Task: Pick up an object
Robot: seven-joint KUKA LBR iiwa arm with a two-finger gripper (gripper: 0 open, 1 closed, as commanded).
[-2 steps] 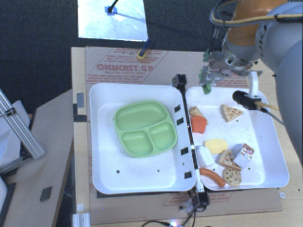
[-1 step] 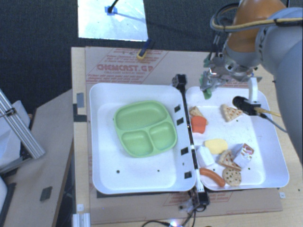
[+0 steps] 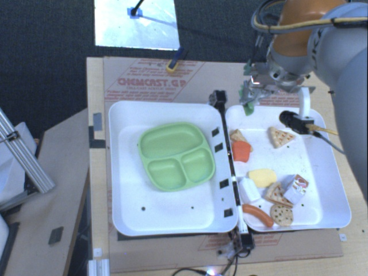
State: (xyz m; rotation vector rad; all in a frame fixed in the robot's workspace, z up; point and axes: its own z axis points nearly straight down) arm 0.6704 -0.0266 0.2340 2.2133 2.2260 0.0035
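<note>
at right bin's front — sausage (image 3: 258,214), lying crosswise

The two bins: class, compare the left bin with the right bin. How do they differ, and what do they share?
The left bin holds one large item, a green divided tray; the right bin holds many small toy foods, such as a sausage and a cracker. The hand is at the right bin's far edge, away from the left bin. Both are shallow, white and side by side.
</note>
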